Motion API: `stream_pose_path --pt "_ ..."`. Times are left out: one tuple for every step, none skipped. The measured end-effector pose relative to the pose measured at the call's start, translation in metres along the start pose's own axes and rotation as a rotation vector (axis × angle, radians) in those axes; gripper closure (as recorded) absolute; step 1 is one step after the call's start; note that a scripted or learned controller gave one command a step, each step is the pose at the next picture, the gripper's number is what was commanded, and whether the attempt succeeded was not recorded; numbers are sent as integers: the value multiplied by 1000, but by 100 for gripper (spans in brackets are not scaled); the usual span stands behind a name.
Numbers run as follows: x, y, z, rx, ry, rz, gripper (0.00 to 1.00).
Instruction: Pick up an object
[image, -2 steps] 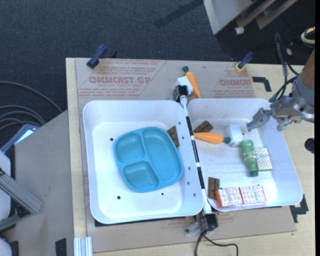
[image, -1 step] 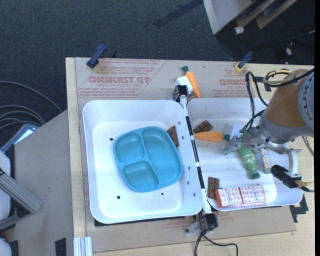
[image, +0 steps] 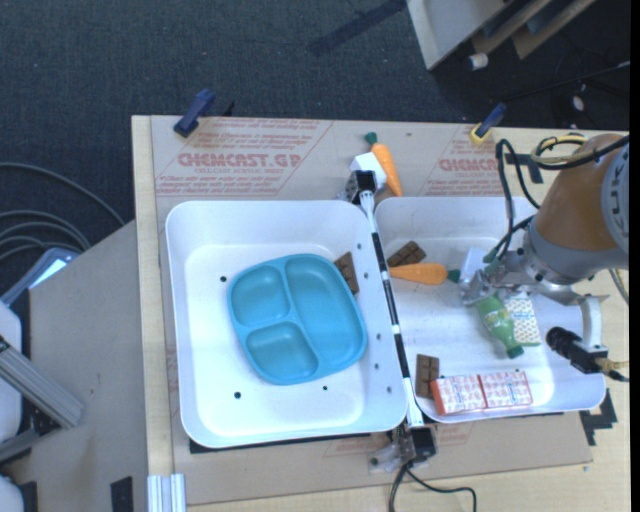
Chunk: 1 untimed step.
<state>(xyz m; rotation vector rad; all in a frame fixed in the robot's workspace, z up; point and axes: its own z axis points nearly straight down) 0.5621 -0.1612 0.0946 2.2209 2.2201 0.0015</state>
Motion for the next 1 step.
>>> stream_pose_path --pt "71 -21 -90 1 1 -2 100"
